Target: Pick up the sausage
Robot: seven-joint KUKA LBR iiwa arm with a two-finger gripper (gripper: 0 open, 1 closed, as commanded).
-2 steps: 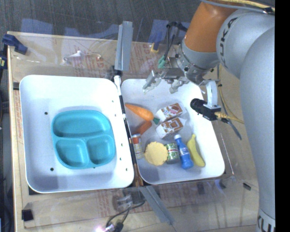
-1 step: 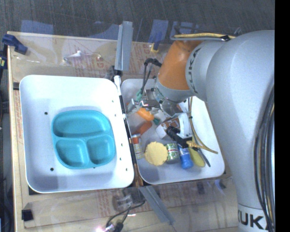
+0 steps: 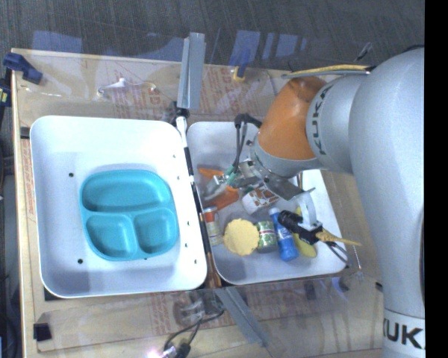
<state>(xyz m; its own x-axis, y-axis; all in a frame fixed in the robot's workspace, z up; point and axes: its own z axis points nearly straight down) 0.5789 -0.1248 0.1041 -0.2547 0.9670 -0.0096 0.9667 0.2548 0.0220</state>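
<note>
- The pincer hung low in the right bin, center frame; its grip state could not be told.
- A blue tray sat in the left bin.

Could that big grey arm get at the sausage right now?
Probably yes: the arm already hangs over the right bin, and the orange sausage lies near its left wall, though other items crowd close.

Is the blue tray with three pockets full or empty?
Empty. The turquoise plastic three-compartment tray in the left white bin shows bare blue bottoms in all three pockets.
</note>
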